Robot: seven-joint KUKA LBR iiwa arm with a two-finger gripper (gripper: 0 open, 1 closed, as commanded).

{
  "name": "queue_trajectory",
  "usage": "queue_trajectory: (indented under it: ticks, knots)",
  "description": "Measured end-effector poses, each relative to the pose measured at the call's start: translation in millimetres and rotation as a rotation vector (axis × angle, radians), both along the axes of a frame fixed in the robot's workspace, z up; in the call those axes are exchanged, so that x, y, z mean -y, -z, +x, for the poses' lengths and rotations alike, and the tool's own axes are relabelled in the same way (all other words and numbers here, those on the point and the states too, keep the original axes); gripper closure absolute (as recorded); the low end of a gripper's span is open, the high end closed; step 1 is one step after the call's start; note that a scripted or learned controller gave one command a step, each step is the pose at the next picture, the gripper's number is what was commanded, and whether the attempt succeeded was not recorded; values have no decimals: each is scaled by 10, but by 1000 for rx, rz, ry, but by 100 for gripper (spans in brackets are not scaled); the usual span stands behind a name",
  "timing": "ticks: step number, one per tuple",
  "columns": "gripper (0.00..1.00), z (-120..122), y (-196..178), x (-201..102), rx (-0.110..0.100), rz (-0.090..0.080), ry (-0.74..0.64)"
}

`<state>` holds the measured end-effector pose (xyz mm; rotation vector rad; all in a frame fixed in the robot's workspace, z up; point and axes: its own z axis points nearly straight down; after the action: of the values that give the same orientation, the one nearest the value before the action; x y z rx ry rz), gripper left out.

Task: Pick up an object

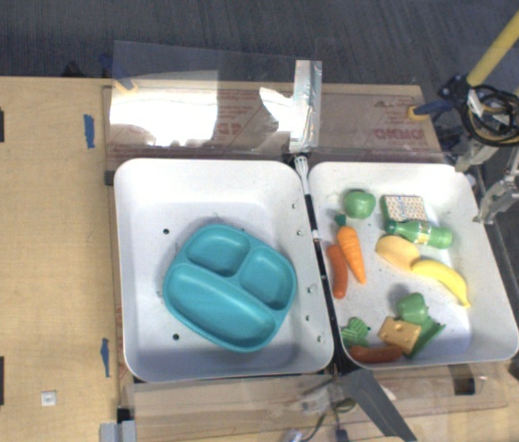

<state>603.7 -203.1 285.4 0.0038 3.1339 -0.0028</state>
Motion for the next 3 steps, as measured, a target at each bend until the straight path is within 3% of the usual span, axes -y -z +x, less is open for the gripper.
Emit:
queue_trajectory:
  ticks: [1, 2, 3]
  knots:
    - [0, -1141, 1177, -166, -9, 3, -154]
    - [0, -755, 1958, -343, 3, -4, -314]
    - [100, -704, 1828, -364, 19, -8, -317]
